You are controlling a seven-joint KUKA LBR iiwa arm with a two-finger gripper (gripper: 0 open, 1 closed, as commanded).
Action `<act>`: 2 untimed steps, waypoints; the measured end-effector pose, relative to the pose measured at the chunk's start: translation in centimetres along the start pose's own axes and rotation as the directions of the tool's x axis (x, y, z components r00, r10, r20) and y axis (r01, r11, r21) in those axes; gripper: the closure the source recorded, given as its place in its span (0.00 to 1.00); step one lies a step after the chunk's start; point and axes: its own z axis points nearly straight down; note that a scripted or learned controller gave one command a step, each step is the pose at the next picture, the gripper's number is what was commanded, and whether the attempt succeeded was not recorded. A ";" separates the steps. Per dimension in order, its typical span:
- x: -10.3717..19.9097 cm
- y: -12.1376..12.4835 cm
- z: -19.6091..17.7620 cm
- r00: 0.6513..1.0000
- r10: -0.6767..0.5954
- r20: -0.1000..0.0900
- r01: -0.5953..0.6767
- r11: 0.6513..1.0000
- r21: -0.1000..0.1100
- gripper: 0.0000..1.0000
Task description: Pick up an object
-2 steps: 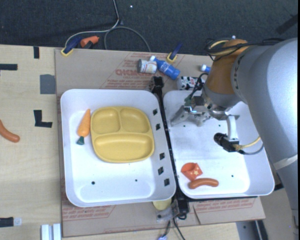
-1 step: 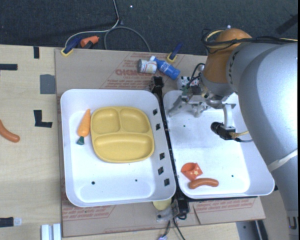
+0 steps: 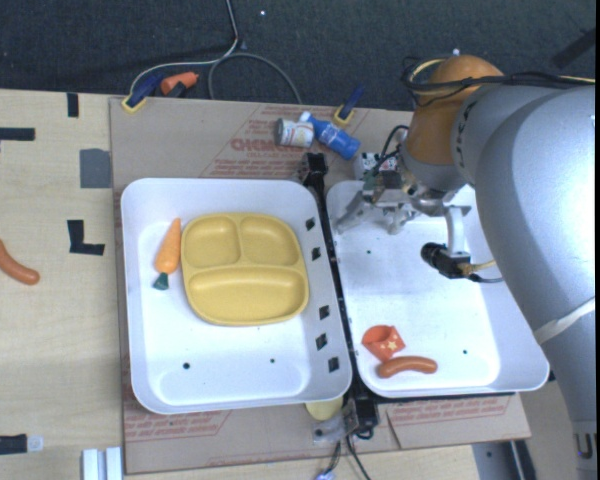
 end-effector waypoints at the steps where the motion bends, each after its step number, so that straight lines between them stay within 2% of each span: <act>1: 0.2 -2.4 -0.1 1.000 0.000 -0.001 0.000 1.000 -0.006 0.00; 2: -0.6 0.2 0.0 1.000 -0.002 -0.003 0.002 1.000 -0.005 0.00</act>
